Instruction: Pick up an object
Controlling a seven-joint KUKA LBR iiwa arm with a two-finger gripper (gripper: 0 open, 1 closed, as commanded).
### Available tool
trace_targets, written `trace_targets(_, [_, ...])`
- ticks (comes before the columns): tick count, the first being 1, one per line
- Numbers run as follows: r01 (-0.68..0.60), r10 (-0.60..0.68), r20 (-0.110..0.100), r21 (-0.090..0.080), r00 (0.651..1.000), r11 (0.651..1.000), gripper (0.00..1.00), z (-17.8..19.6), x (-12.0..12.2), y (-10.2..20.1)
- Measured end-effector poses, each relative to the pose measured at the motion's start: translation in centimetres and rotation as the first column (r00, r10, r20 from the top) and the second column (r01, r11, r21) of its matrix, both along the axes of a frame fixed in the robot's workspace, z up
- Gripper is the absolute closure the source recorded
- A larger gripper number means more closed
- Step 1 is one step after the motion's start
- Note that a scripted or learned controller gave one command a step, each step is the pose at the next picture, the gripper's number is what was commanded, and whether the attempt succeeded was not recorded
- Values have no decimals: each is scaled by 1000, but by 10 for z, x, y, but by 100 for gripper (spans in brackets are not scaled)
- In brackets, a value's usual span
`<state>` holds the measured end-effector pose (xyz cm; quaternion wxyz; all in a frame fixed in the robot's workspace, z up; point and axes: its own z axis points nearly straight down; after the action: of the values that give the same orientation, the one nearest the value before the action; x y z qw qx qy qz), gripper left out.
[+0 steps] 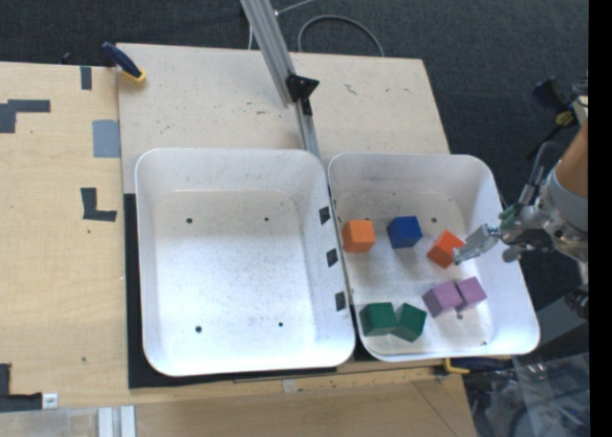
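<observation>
While left bin (163,196) sits bare, right bin (478,177) holds seven blocks.

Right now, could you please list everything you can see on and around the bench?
Orange blocks: two, orange, right bin, upper middle.
Blue block: one, blue, between the orange ones.
Purple blocks: two, purple, touching, right bin, lower right.
Green blocks: two, green, touching, right bin's front.
Bins: two, white, side by side.
Clamp: one, blue and yellow, bench's far left corner.
Tool: one, grey, beside the right-hand orange block.
</observation>
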<state>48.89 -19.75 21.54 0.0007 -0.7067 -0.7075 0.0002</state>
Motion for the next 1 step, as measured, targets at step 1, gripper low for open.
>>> trace_targets(1, [-2, 2, -6, 1, 1000, 1000, 0, -117, 48, -11])
